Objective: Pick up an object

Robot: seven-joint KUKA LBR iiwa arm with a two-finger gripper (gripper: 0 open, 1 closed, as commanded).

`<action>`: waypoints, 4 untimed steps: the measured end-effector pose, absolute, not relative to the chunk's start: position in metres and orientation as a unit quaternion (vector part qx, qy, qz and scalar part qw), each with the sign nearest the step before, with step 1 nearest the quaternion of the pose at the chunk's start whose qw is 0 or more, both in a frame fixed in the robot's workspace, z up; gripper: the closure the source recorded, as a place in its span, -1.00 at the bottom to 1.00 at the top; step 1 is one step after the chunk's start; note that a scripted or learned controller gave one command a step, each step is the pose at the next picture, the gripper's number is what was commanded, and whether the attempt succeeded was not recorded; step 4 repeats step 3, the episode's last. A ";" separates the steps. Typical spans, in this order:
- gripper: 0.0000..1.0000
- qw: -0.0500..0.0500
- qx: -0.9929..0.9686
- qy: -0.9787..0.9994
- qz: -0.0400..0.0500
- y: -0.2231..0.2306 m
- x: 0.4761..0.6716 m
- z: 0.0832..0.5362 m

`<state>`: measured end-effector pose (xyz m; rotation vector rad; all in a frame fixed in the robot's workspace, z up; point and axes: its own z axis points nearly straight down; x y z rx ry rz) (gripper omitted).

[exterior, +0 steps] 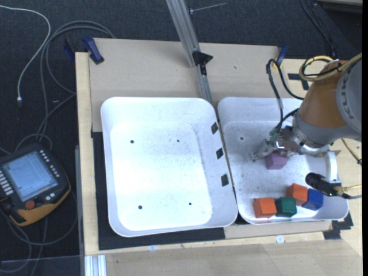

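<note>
Purple block [276,160] sits in the right bin [241,206], mid-floor, directly under the hand [275,148]. Hand is right on top of it, touching or nearly so; can't tell if the block is between the fingers or whether they're spread or closed, since the wrist hides most of that.

Left to right:
- Teach pendant [31,183] on the dark floor off the table's left edge, screen lit, orange underside, cables [40,50] looping away above it.
- Blue clamp [92,49] at the table's [149,62] back-left corner.
- Left bin [115,111]: white, shallow, speckled floor with a few small dark dots.
- Aluminium rail [183,25] comes down at a slant from the top of the view and ends at the seam between the two bins.
- Black tabs [219,153] along that seam on the left bin's right wall.
- Right bin: purple block in the middle, other blocks bunched at the front edge. Orange block [265,207] furthest left, green block [286,206] touching it on the right, second orange block [299,192] just behind the green, blue block [314,199] beside that one.
- Purple block is well apart from that cluster, further back.
- Arm [328,108] reaches in from the right, orange band above the grey wrist, black cables [276,82] running along it.
- Black cylindrical part [319,183] sticks out below the wrist, near the blue block.
</note>
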<state>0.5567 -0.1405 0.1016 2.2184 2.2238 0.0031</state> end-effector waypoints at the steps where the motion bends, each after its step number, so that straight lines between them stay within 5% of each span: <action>1: 1.00 0.000 0.707 0.708 0.001 -0.141 0.556 0.110; 2: 1.00 0.004 0.704 0.710 0.005 -0.066 0.618 0.205; 3: 1.00 0.000 0.704 0.711 0.003 0.018 0.657 0.200; 4: 1.00 0.000 0.704 0.711 0.003 0.018 0.657 0.200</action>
